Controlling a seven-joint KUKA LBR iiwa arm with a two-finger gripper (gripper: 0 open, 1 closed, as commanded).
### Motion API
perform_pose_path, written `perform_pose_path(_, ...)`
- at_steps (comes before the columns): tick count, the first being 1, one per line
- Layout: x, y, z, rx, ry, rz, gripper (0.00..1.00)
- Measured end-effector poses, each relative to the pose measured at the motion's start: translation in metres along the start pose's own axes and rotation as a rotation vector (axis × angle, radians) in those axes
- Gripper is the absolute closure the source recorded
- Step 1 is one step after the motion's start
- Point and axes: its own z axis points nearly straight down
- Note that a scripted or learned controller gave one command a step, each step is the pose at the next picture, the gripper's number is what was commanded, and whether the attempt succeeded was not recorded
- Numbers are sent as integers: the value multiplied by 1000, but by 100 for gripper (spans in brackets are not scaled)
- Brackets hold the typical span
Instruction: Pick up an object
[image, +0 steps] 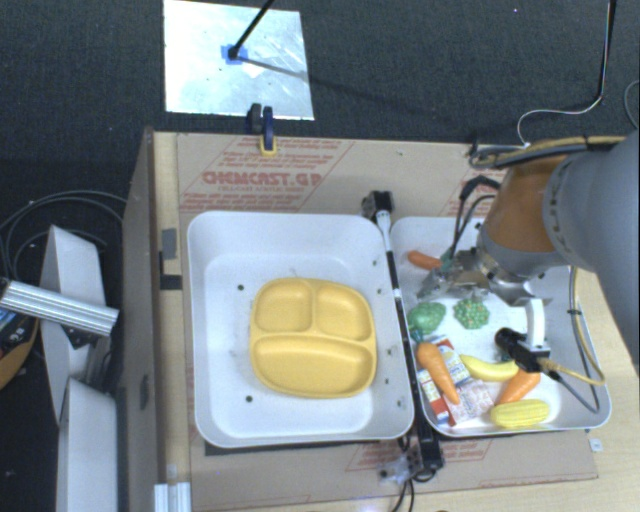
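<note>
Camera view looks down on two white bins set side by side. The left bin (215, 300) carries a yellow divided plate (312, 335) near its middle, sitting flat, likely as a drop-off spot for whatever gets lifted. The right bin (580, 415) holds the loose pile of toy food to choose from: a small orange piece (424, 260) at about 11 o'clock, a green leafy lump (427, 319) by the left wall at 9 o'clock, a second green lump (472, 313) just beside it toward the centre, a carrot (436, 371) lying on a small printed packet (462, 385) at 7 o'clock, a banana (489, 368) near 6 o'clock, another orange carrot (518, 386) and a yellow corn cob (520, 413) at 5 o'clock.

The arm (570, 215) reaches in from 3 o'clock and hangs over the upper half of this bin. Its gripper (455, 275) sits low near the two green lumps, but wrist and cables hide the tips, so I cannot tell whether it is released or clenched, and nothing can be seen held. My guess is that the green lumps are the nearest targets.
</note>
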Motion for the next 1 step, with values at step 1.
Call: perform_pose_path(1,-4,54,5,10,3,-1,0)
